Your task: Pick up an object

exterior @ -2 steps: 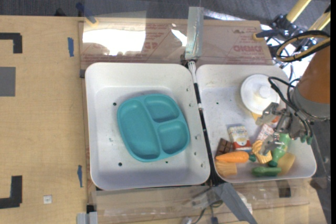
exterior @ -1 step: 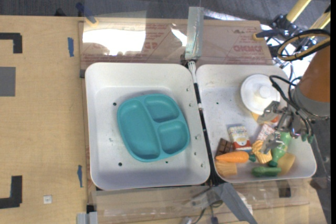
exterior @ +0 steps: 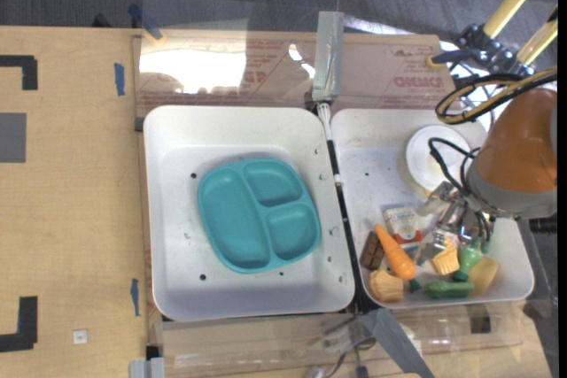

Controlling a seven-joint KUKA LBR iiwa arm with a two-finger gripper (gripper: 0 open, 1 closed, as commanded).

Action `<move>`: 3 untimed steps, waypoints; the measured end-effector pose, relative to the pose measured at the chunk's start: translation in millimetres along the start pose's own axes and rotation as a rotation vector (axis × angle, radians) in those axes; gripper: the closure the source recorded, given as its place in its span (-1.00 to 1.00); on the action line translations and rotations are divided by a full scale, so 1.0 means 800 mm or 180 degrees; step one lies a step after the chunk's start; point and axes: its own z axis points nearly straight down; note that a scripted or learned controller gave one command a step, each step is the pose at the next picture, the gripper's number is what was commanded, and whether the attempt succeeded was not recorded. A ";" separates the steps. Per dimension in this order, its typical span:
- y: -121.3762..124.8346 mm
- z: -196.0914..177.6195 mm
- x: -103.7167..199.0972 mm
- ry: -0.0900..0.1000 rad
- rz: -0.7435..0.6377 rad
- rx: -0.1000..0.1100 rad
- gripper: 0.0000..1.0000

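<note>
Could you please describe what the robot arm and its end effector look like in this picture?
The arm enters from the right as a rounded grey body with a broad orange band above the wrist. Black cables loop beside it. The end effector is a small metallic, silvery-grey assembly with dark parts, set over the right bin; its finer details are too cluttered to make out.

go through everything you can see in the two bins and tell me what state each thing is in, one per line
Teal divided plate: lying flat, right side up, alone in the left bin.
Toy carrot: lying on its side in the right bin, among the pile.
White round dish: flat near the far side of the right bin.
Green toy vegetable: lying along the near wall.
Gripper: low over the pile; grip unclear.
</note>
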 end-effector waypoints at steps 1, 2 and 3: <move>0.038 -0.002 0.059 -0.0011 0.0730 0.0000 -1.00; 0.003 -0.060 0.048 0.0038 0.0578 0.0011 -1.00; 0.004 -0.058 0.050 0.0053 0.0573 0.0013 -1.00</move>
